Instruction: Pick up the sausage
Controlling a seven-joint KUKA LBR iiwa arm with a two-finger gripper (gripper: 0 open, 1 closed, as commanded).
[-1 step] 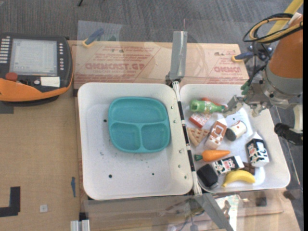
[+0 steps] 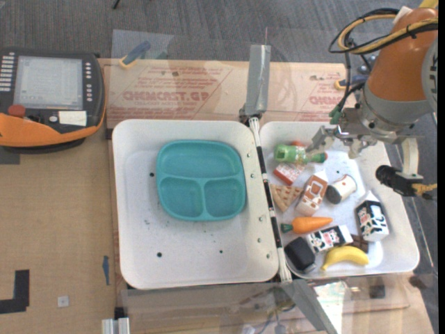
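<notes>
Hand spread above the right bin, sausage lying loose below it.
Taking the green bottle [image 2: 299, 153] as the mark: the banana [image 2: 345, 257] lies well nearer the camera by the right bin's [image 2: 407, 256] front rim, and the carrot [image 2: 311, 224] lies between the two. What looks like the sausage [image 2: 286, 175], a reddish-brown piece, lies just in front of the bottle, to its left. The hand [image 2: 342, 142] hovers just right of the bottle, fingers apart, nothing between them.
</notes>
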